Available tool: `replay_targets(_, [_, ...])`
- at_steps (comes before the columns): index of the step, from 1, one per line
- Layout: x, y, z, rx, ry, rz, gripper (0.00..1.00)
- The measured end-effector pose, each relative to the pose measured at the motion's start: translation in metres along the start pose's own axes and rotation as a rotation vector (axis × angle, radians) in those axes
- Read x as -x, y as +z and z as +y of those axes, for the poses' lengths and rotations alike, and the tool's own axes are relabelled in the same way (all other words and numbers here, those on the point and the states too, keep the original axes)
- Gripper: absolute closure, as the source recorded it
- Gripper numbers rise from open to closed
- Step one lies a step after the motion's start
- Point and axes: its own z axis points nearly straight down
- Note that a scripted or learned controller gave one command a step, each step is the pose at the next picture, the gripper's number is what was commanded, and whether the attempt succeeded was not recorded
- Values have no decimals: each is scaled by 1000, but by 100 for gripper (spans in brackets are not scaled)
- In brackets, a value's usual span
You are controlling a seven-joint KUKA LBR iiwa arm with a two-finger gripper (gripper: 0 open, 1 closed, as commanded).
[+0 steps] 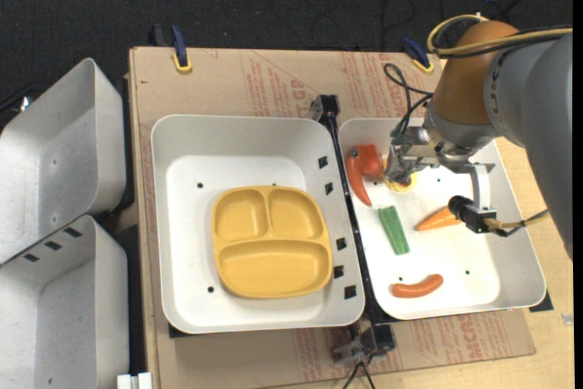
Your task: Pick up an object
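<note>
The arm comes in from 3 o'clock and its gripper [401, 170] hangs over the upper-left part of the right bin [510, 273]. Whether the pincer is open or closed – can't tell, its tips are hidden under the wrist hardware.

Right bin contents:
- red object [367, 161] w/ a red strip curving down from it, at about 9 o'clock of the gripper, just beside it
- small yellow thing [402, 184] peeking out right under the gripper, touching or nearly so; can't tell which
- green stick [395, 230], slightly tilted, at 6 o'clock of the gripper, near bin centre
- orange carrot [437, 219] at about 4 o'clock, pointed end toward the green stick, apart from it
- red-orange sausage [417, 287] near the bin's front edge, well apart from the rest

Left bin [182, 159] – holds a yellow divided tray [271, 241] w/ three compartments, lying flat in the middle.
</note>
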Motion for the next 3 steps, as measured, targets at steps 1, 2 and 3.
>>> replay_targets(1, [-2,-50,-9,-13,-1,7,100])
replay_targets(2, [-1,-102,-8,-11,-4,6,100])
replay_targets(3, [-55,-95,-9,-16,-8,8,100])
